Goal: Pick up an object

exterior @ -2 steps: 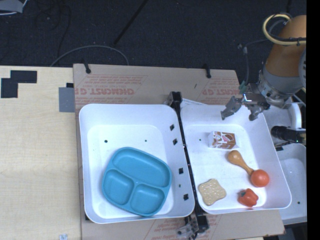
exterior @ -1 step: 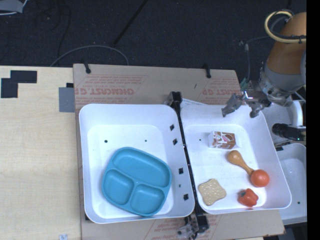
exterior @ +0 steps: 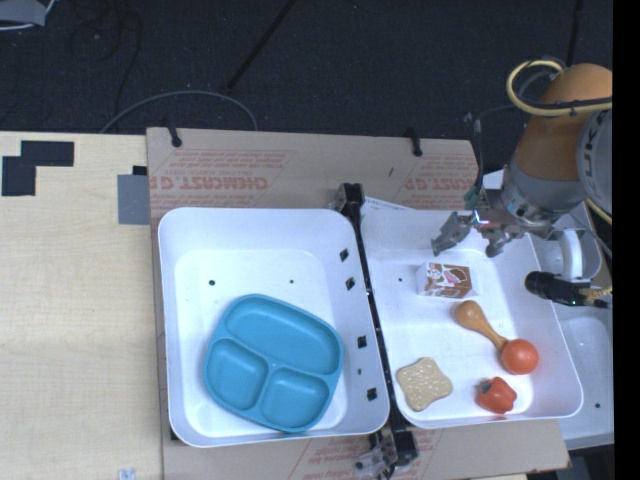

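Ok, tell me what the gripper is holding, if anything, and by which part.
Nothing is held. The gripper hangs with fingers spread and nothing between them, above the right bin, apart from the small brown packet below it.

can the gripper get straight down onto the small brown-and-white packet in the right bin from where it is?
Probably yes: the gripper, fingers spread, hovers just up-right of the packet, which lies flat with nothing on it; the wooden rattle lies apart.

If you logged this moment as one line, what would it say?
end effector: open, above right bin, holding nothing | nearest: snack packet | left bin: blue plate | pick: not yet done
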